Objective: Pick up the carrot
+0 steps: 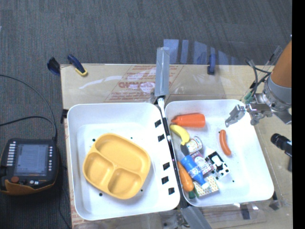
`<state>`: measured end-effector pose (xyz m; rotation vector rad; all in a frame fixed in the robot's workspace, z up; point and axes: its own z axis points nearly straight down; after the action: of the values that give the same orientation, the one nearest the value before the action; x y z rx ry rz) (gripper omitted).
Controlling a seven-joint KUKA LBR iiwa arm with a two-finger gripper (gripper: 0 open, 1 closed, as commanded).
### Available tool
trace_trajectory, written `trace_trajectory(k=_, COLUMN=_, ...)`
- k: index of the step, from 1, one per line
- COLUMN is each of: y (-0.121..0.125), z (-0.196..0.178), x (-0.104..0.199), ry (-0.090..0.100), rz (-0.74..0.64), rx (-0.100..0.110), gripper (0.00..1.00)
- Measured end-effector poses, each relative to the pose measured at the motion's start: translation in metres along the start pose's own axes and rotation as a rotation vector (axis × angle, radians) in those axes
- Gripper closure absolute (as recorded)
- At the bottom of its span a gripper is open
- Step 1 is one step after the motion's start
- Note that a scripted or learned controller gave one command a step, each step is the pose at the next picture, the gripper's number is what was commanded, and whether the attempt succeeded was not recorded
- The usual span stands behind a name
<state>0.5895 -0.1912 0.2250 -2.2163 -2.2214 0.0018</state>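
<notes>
Carrot [186,176] partly under blue tube [192,168]

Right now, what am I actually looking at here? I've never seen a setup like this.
One camera looks down at a slant on a bench with two shallow white bins. The machine entering from the right is a robot arm; its gripper, a two-fingered hand, hangs over the right bin with nothing between its fingers that I can see. That bin holds toy food: a carrot near its left wall, a larger orange piece, a banana, a sausage, plus small packages. The left bin holds a yellow divided plate. The arm is meant to pick up the carrot.
</notes>
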Motion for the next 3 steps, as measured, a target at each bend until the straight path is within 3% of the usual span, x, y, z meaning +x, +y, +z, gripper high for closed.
trace_trajectory(k=1, y=0.042, z=0.052, x=0.060, ry=0.000, rz=-0.011, rx=0.000, gripper=0.00)
trace_trajectory(k=2, y=0.056, z=0.136, x=0.077, ry=-0.002, rz=-0.808, rx=-0.005, gripper=0.00)
trace_trajectory(k=3, y=0.050, z=0.136, x=0.097, ry=-0.009, rz=-0.705, rx=-0.002, gripper=0.00)
